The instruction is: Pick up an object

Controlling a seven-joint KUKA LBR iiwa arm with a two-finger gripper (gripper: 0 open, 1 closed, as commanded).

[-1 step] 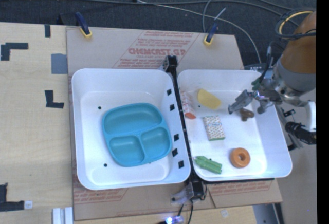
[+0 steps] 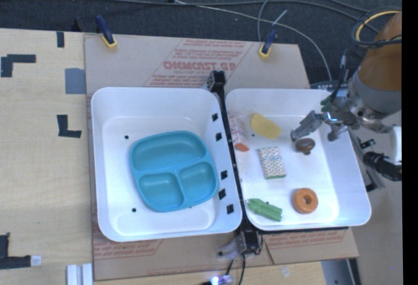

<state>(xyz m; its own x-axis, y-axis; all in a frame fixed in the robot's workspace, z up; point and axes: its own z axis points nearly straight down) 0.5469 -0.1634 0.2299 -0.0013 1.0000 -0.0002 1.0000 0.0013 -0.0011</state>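
The gripper (image 2: 318, 125) hangs over the upper right part of the right bin (image 2: 349, 176), its two fingers spread apart with nothing between them; one dark finger reaches left toward mid-bin, the other angles down nearer the bin's right wall. Just below them lies a small brown object (image 2: 304, 144), the nearest candidate for a pick, sitting apart from the rest. Further left are a yellow block (image 2: 264, 125) and a patterned packet (image 2: 271, 163); toward the front of the bin lie an orange ring (image 2: 305, 200) and a green item (image 2: 264, 209). The left bin (image 2: 104, 146) holds a blue divided tray (image 2: 173, 169). Judging from this, the step in hand is lining up over a target before descending — and the brown object looks the natural choice. To do it well, the fingers should straddle it evenly, come straight down until they reach the bin floor, and close only then. The object is small and rounded — an off-centre pinch would likely squirt it sideways.
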